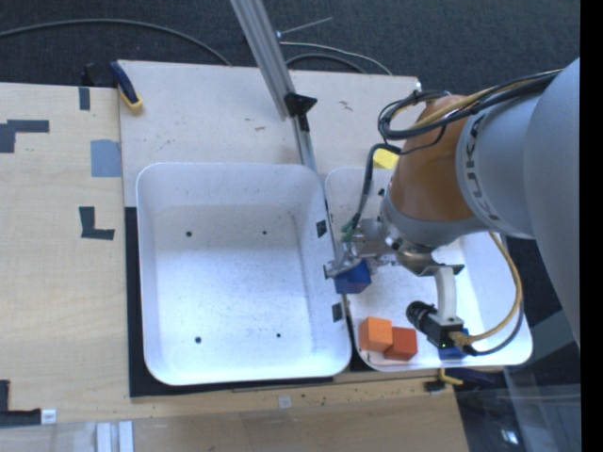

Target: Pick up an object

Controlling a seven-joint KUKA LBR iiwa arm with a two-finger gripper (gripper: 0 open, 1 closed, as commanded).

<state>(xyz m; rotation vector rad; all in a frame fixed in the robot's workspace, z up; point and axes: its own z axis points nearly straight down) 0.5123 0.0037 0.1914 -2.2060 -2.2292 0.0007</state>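
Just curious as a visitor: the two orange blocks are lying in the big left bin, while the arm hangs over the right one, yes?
Not quite. The camera view shows the orange blocks in the right bin, near its front edge, not the left bin. The arm does hang over the right one.

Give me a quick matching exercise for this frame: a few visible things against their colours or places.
Things:
1. block at the hand
2. block near the right bin's front edge
3. left bin
4. clamp handle at the board's far left corner

Matches:
a. orange
b. white
c. blue and yellow
d. blue

Pairs: 1-d, 2-a, 3-b, 4-c
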